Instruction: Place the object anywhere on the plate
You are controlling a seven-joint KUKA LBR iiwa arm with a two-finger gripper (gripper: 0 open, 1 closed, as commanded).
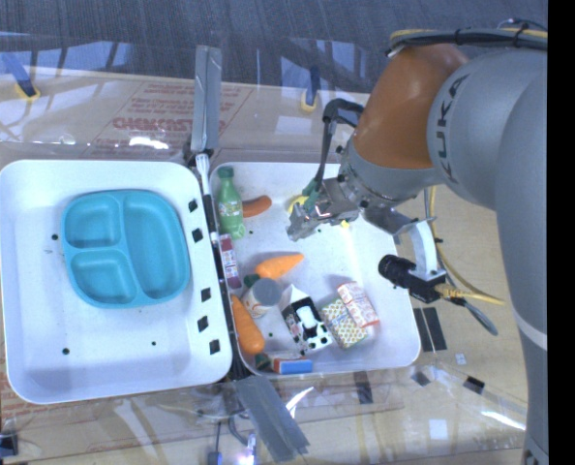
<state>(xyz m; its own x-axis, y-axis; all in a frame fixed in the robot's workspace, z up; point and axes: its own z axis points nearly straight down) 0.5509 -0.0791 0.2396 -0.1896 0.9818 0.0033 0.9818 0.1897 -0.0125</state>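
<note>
The camera view looks down on two white bins set side by side on the desk. The left bin (16,356) holds a blue plate (126,247) with three compartments, all bare. The right bin (389,342) holds the clutter: a green bottle (229,201) at its far left, a small orange carrot-like piece (257,205) just beside it, a larger orange carrot (280,264) near the middle, another orange piece (248,328) along the left wall, a black and white item (307,324), and a patterned packet (350,316) toward the near right. The gripper (305,221) hangs over the far middle of the right bin, with something green close to its tip; whether it is closed or gripping anything cannot be told from here. No object lies on the plate yet, so this looks like the picking step. Next calls for a sure hold on one item, a lift clear of the bin wall, then a move left over the plate.
</note>
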